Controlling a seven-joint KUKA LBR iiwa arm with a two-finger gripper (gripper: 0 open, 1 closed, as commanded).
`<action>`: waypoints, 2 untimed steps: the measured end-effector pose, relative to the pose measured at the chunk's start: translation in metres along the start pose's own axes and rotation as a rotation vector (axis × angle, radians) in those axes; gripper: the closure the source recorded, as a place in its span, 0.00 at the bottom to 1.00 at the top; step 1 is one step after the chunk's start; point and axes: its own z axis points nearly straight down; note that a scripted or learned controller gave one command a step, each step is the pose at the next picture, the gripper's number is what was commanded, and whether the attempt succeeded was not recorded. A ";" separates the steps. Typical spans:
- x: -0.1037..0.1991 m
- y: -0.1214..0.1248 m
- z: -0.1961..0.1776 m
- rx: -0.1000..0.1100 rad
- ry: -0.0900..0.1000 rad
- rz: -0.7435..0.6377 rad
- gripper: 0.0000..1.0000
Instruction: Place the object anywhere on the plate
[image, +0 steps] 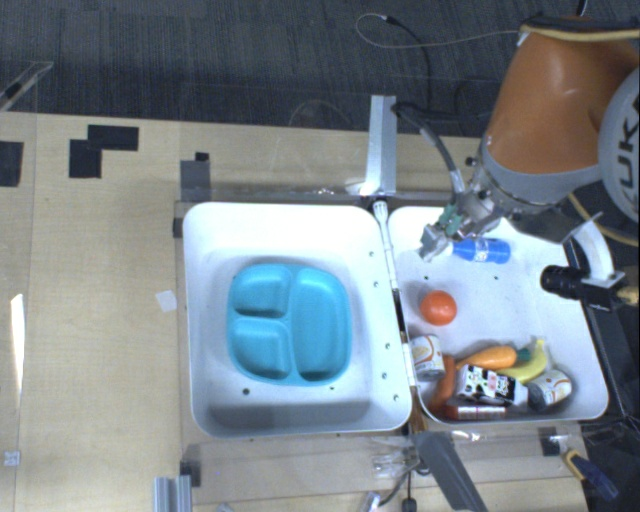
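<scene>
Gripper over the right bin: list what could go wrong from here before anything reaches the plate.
1. The gripper hangs beside the blue bottle, near the bin's far wall; a grab there may miss or push the bottle away.
2. The orange ball is round and may roll off if nudged.
3. The blue plate lies in the other bin; a loosely held object could drop at the divider.

I see a pale wooden bench (90, 330) with black patches (100, 148) near its far edge, dark carpet (200, 50) beyond.
</scene>
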 end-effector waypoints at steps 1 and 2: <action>-0.027 -0.087 0.019 0.001 0.000 -0.137 1.00; 0.032 -0.027 -0.032 -0.001 0.000 -0.113 1.00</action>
